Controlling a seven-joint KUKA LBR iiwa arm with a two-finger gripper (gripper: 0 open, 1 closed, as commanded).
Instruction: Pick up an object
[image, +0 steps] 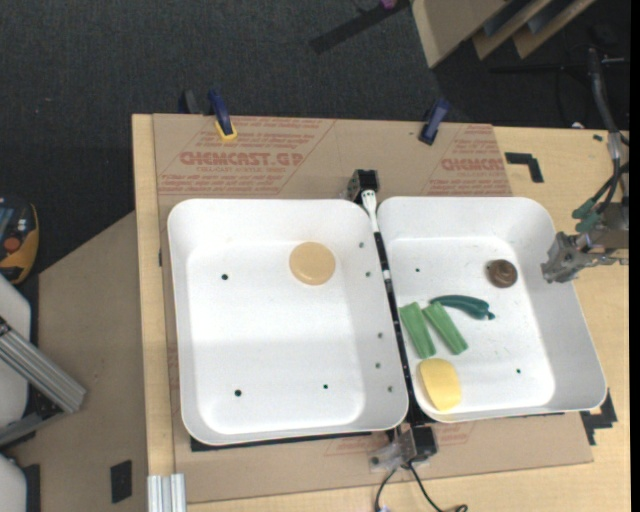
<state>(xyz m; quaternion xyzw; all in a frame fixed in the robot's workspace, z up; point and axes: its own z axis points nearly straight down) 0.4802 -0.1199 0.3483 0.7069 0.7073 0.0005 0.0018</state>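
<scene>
The right bin (560, 330) holds a small brown round piece (501, 272), a teal curved piece (464, 305), two green blocks (417, 330) (445, 328) lying side by side, and a yellow lump (439, 384) near the front wall. A tan disc (313, 264) lies alone in the left bin (200, 330). My gripper (568, 257) hangs at the right bin's right rim, just right of the brown piece and apart from it. Nothing shows in its grasp.
The two bins meet at a black divider (384, 290) on a cardboard-covered bench (330, 155). Blue clamps (221, 115) (434, 120) sit at the bench's back edge. Cables run off the front edge (405, 460).
</scene>
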